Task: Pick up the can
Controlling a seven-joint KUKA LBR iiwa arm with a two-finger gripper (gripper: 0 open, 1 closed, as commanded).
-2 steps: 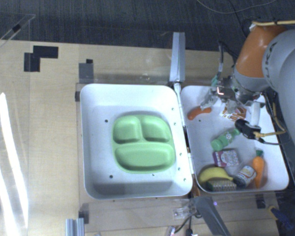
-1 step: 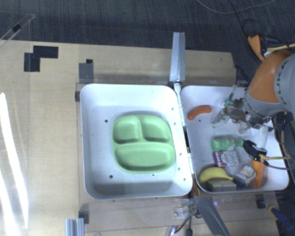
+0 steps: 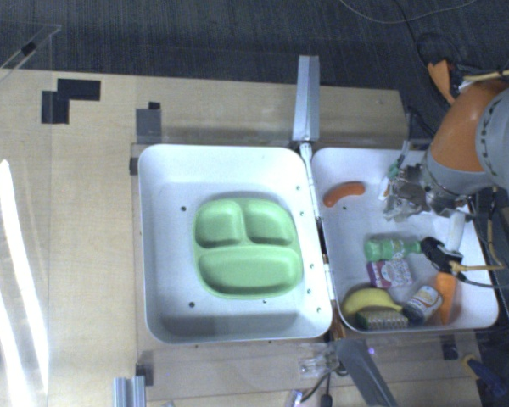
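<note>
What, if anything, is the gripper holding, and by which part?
Nothing visible: the gripper hovers over the right bin, apart from the can.

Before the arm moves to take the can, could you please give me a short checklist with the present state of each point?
1. Can located, right bin, near front edge: ok.
2. Can free of neighbours: not ok; banana and carrot crowd it.
3. Can upright: not ok, it seems to lie tilted.
4. Gripper above can: not ok; it is toward the bin's back.
5. Gripper carrying nothing: cannot tell.
</note>
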